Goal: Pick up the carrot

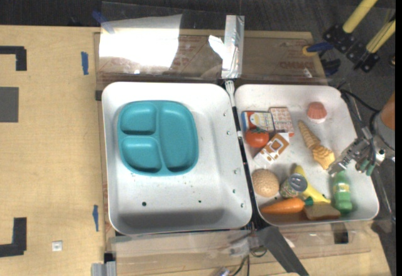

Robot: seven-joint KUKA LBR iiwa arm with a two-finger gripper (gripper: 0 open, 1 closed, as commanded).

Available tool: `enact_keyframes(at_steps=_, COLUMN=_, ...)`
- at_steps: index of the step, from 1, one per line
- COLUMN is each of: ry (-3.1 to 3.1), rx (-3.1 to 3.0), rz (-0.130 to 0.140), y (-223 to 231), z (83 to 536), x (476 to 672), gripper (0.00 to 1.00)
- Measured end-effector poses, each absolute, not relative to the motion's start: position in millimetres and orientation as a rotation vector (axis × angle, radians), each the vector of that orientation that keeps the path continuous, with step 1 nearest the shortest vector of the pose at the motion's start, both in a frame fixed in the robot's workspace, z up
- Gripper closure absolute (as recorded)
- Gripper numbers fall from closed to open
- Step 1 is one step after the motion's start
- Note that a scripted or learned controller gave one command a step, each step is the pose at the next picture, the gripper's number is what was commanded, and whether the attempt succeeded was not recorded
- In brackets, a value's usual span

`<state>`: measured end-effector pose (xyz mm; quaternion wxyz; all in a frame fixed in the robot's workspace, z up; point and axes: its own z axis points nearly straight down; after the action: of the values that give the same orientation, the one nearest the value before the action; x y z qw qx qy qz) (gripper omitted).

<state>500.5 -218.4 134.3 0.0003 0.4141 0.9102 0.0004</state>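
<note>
Gripper (359,156) sits over right bin's (358,213) right rim, above green bottle (342,194); jaw state cannot be told at this slant. Nothing seen between fingers. Position judged an approach stance, well apart from target. Carrot (283,206) lies flat along right bin's near wall, orange, tapered, tip pointing left. Crowded: round beige item (265,182) just above, brown piece (320,210) touching right end. Left bin (217,161) carries teal plate (158,137).

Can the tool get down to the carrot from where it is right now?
Probably yes. The carrot lies uncovered along the near wall of the right bin, open from above. The tool sits over that bin's right side, but the green bottle and a brown piece crowd the carrot's right end.
</note>
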Motion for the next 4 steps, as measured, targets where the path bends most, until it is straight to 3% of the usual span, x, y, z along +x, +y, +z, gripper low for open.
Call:
enact_keyframes(at_steps=1, ry=2.591, rx=1.768, rz=0.000, y=-223, z=126, x=545.8, gripper=1.00)
enact_keyframes(at_steps=2, ry=2.874, rx=1.267, rz=0.001, y=-208, z=135, x=509.1, gripper=1.00)
enact_keyframes(at_steps=3, ry=2.780, rx=1.462, rz=0.001, y=-205, z=101, x=626.2, gripper=1.00)
enact_keyframes(at_steps=4, ry=2.860, rx=1.289, rz=0.000, y=-222, z=141, x=548.8, gripper=1.00)
